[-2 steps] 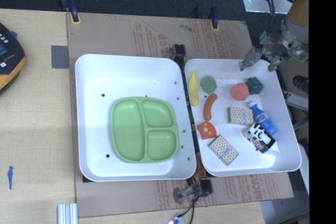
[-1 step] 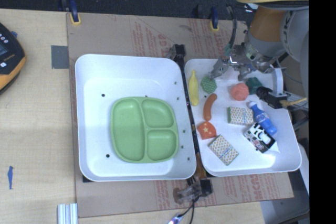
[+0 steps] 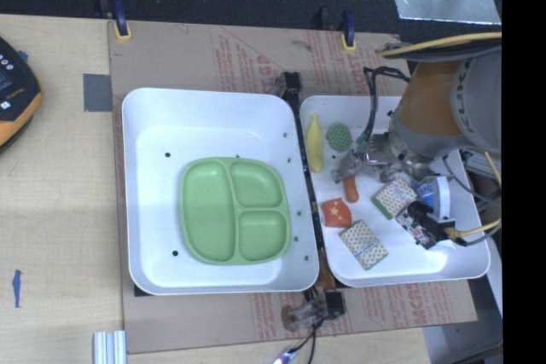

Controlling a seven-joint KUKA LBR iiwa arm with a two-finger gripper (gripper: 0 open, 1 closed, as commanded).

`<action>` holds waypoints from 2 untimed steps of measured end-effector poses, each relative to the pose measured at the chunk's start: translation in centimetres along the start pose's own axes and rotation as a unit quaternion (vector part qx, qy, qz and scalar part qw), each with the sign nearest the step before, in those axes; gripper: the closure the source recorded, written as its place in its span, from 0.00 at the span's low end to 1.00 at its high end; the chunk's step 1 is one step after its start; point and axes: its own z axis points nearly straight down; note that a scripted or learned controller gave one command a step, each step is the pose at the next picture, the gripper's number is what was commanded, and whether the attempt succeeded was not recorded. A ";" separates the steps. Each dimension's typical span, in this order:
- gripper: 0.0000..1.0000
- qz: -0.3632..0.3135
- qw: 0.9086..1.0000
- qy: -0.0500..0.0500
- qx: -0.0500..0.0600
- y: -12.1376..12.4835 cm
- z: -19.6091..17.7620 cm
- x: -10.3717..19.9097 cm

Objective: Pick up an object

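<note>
My gripper (image 3: 357, 163) hangs low over the middle of the right bin (image 3: 461, 268), reached in from the right by the grey arm with its orange band. Just below and left of it lies a small orange stick-shaped piece (image 3: 351, 188). A green round piece (image 3: 339, 135) and a yellow banana-shaped piece (image 3: 314, 142) lie to its left. A red-orange block (image 3: 335, 212) and a patterned box (image 3: 364, 244) sit nearer the front. A second patterned box (image 3: 394, 198) and a blue-and-white item (image 3: 437, 195) lie partly under the wrist.
The left bin (image 3: 145, 183) holds a green divided plate (image 3: 233, 210). A yellow-and-black device (image 3: 13, 98) sits at the bench's far left edge. Clamps (image 3: 347, 28) hold the cardboard base at the back.
</note>
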 end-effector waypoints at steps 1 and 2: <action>1.00 -0.001 1.000 -0.001 0.001 0.0 -1.1 -0.1; 1.00 -0.001 1.000 0.000 -0.001 -0.2 -10.1 7.8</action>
